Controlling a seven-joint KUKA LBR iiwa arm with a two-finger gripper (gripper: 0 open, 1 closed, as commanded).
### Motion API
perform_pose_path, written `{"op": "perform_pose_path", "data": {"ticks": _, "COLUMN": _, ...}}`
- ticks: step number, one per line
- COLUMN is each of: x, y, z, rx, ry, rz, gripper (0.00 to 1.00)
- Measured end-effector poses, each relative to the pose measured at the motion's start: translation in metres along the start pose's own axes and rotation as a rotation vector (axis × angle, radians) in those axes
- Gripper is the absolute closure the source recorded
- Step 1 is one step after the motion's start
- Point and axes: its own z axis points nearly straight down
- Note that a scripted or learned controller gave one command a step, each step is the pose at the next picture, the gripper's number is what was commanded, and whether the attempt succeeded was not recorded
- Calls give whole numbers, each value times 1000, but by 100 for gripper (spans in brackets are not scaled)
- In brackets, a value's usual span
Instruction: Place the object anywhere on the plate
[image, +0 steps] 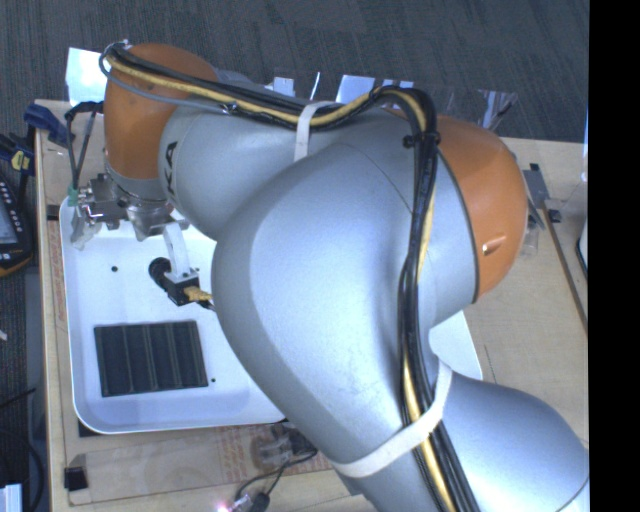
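Found the pincer (118, 215) at the far left of the camera view, low over the far end of the left bin (88, 300), just beneath the orange band (135, 110) of the wrist. Could not tell whether open or shut, nor whether anything sat in its hold. Traced the grey arm (330, 300) from the near right corner up across the middle, bulky enough to hide most of both bins. Noted a second orange band (490, 220) on the joint at right. Followed a black-and-yellow cable bundle (412, 250) along the arm, strapped on with pale ties.

Saw a dark ribbed slab (150, 358) lying flat on the white floor of the left bin, toward its near end, well apart from the pincer and clear of the bin's walls. Took it for the task's thing, yet could not tell object from plate. Picked out a small dark speck (115, 268) on the bin floor between slab and pincer. Glimpsed a pale sliver of the right bin (458, 348) just past the arm.

Made out the wooden counter (150, 455) around the bins, with a blue clamp (45, 118) at its far left corner, a small black block (75, 477) near its near left corner, and a little wired gadget (268, 447) close beside the arm's base. Saw dark carpet (300, 40) beyond the far edge.
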Motion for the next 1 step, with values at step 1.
{"op": "perform_pose_path", "data": {"ticks": 1, "x": 7, "y": -4, "z": -38, "rx": -2, "ry": 0, "rz": -367, "gripper": 100}}
